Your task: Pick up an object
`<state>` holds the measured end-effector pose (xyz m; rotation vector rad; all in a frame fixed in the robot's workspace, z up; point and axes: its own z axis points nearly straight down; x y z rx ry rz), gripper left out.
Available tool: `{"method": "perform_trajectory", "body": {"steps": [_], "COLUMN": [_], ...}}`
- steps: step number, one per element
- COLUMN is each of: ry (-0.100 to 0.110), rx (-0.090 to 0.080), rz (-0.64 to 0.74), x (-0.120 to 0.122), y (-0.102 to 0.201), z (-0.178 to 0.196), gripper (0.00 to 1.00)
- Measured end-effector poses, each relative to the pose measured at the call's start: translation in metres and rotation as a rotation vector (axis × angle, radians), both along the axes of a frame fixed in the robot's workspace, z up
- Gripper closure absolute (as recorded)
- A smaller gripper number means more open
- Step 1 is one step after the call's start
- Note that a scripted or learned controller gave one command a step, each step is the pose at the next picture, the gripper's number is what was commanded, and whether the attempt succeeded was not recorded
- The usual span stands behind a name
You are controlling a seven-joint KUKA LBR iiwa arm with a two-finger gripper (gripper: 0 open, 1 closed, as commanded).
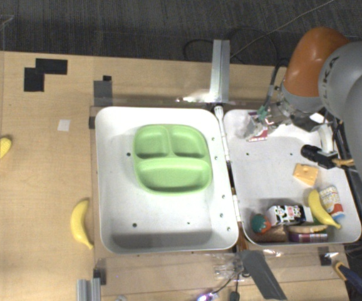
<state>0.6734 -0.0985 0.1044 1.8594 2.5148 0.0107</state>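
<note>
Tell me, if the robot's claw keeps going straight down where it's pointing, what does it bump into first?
Probably the white floor of the right bin, near its back corner. The gripper points down there, though depth is hard to judge.

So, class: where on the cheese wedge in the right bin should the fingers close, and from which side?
Probably across the flat sides of the cheese wedge, coming straight down from above. It lies flat on the right bin floor with bare space around it, apart from the banana.

Grey arm (350,74) in from right — tool (259,125) low, pointing left.
</note>
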Motion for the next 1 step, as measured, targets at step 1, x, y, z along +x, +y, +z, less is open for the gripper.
{"method": "perform_trajectory", "body": {"steps": [1], "ry": [0.007], "rx": [0.005], "rz": [-0.114], "x": [-0.003], "y": [0.0763], "z": [0.0831], "gripper": [1.0]}}
